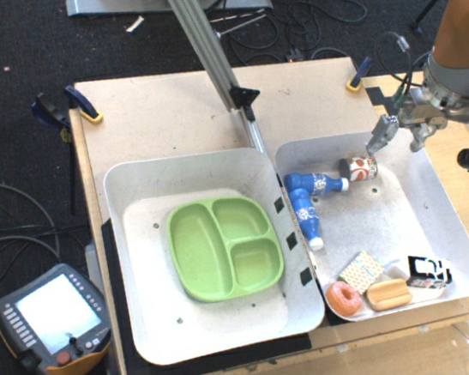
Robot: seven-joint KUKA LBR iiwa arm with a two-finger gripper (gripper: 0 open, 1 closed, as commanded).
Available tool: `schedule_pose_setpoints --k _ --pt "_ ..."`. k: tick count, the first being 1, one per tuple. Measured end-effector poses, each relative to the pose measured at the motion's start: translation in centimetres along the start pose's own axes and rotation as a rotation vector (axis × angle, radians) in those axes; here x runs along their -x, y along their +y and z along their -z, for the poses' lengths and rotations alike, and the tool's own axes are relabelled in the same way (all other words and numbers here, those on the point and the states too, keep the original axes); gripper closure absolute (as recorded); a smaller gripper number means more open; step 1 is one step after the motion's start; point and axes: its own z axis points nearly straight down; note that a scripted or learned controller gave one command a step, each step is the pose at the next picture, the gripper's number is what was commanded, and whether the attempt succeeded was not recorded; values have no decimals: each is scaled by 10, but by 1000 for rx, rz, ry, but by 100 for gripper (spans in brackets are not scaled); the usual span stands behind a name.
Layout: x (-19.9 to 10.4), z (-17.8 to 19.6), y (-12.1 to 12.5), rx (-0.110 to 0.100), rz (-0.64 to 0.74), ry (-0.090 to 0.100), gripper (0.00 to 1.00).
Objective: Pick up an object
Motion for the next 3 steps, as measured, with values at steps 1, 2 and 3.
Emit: schedule_pose_setpoints --k 1,2,3 --pt "0 0 0 -1 0 0 0" --pt "1 -61 4 -5 0 1 0" --pt "0 -115 2 -7 0 2 0"
